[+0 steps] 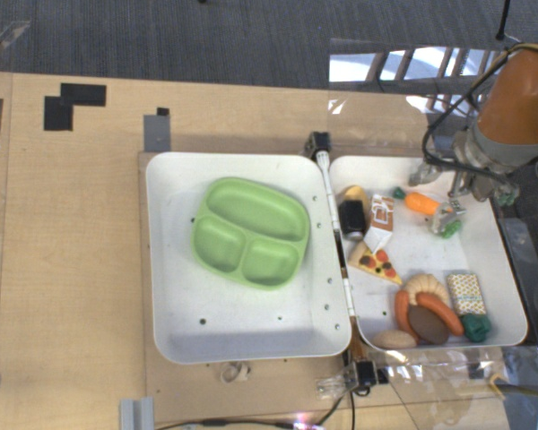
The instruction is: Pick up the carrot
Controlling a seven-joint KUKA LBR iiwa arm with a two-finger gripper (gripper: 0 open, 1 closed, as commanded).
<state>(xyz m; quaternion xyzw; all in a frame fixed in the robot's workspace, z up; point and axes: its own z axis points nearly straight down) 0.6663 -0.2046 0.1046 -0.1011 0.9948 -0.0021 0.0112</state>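
Carrot (421, 203), orange with a green tip, lies at the far end of the right bin (511, 276), just beside the gripper (450, 215); it is one of a kind here. Going near to far: at the right bin's near edge sits a cluster of one tan potato-like piece (394, 339), one brown oval (428, 324), two orange-red sausages (420, 308), one pale bread-like piece (424, 284), one green broccoli (476, 328) and one patterned block (465, 291). Beyond them lie one pizza slice (374, 262), one small carton (381, 213), one black block (351, 217) and one yellowish piece (351, 192). The left bin (170, 267) holds one green divided plate (250, 232). The gripper hangs over the far right corner, touching nothing I can make out; whether it is wide or narrow I cannot tell.
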